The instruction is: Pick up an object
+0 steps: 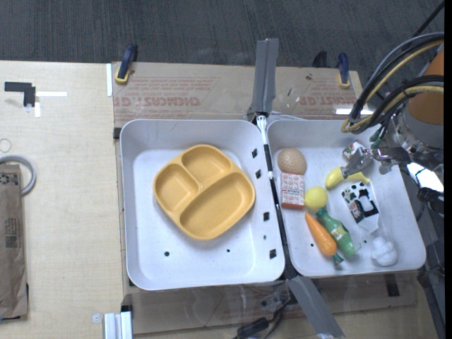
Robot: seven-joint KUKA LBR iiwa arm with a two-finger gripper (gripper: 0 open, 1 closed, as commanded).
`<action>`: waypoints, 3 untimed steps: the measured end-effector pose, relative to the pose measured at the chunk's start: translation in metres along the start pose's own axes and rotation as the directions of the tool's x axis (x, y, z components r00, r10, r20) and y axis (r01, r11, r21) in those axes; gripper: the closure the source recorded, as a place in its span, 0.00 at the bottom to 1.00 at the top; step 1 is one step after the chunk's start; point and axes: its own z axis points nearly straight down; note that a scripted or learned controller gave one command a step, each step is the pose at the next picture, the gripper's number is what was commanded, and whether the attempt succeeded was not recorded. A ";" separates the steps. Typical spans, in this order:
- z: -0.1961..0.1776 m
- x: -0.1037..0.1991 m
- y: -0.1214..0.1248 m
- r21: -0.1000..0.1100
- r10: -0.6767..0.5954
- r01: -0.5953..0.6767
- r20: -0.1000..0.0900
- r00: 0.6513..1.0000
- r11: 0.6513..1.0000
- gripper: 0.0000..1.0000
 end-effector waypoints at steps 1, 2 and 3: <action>0.082 -0.040 0.038 -0.020 -0.032 0.033 0.006 0.999 0.999 0.00; 0.071 -0.040 0.040 -0.022 -0.035 0.036 0.007 0.999 0.999 1.00; 0.071 -0.040 0.040 -0.021 -0.035 0.035 0.007 0.999 0.999 0.00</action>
